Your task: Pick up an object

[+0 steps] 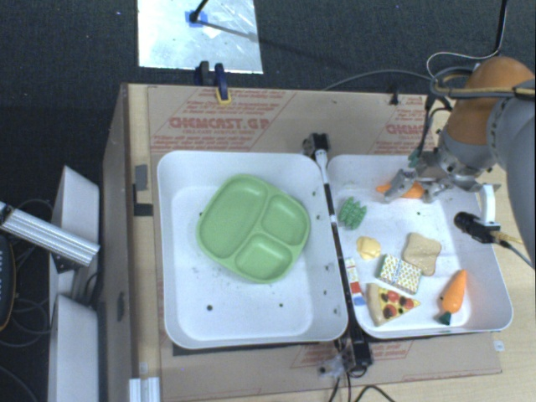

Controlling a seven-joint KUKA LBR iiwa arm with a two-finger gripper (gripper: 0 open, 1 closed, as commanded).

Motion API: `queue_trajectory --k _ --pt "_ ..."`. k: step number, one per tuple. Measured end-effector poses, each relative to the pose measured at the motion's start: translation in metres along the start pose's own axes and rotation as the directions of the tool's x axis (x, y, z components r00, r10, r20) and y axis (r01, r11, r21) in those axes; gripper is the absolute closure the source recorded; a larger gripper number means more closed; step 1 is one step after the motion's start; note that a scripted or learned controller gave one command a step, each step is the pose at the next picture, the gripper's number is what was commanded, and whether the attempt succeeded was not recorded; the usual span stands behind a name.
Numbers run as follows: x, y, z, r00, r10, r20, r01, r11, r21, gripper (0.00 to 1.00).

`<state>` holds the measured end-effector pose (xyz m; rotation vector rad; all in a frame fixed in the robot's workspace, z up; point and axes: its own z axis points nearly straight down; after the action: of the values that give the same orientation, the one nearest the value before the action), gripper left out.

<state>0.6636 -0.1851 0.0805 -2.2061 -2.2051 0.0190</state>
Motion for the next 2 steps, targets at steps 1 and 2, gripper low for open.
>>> queue_trajectory --k 1,2 --pt "-0.0131 0.0002 0.0003 1.0 -0.004 -0.019 0.004 1.0 0.012 0.0" --pt "-0.0112 -0.0003 0.0006 1.0 -0.002 -0.013 0.002 1.0 0.01 0.0"
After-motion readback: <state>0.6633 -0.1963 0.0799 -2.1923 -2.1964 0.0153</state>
